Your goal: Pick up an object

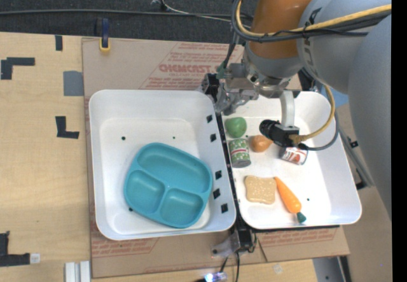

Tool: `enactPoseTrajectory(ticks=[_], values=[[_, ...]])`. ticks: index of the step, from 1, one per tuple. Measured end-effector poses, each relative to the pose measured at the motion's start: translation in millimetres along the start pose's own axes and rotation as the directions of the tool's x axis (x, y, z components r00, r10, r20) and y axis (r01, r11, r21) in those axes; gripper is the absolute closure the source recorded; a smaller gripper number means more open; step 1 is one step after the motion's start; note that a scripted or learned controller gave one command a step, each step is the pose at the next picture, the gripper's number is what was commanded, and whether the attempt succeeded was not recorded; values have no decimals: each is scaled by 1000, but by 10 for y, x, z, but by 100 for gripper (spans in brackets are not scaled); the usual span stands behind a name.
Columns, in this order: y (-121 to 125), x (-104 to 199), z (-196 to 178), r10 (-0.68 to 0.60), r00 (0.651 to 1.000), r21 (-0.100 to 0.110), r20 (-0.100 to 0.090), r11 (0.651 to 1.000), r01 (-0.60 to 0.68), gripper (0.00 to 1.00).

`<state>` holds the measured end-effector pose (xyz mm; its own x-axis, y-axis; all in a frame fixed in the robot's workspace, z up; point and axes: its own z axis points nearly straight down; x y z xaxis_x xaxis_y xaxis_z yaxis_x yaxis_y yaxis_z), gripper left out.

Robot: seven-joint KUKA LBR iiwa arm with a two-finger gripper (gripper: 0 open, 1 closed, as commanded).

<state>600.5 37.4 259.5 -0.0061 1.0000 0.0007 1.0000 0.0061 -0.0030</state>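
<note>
— Where do I have the arm now?

— Above the far end of the right bin (343,211), near the wall between the two bins. The gripper (230,97) hangs just over the green ball (236,126), which lies free beside the small can (240,152). I think this position is for a straight descent.

— And the jaws?

— I cannot tell; the wrist hides them. The toast (260,190) and carrot (289,198) lie nearer us.

Gripper (230,101): over the right bin's (331,211) upper left corner.
Just below it: round fruit (236,126), then can (240,152).
Lower right: toast (260,190), carrot (290,198).
Far lower left: divided plate (168,184), in left bin (114,115).
</note>
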Motion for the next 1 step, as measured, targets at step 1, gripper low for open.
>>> enactPoseTrajectory(ticks=[1], values=[[-158, 539, 111, 0, 1000, 0, 0, 1000, 0, 100]])
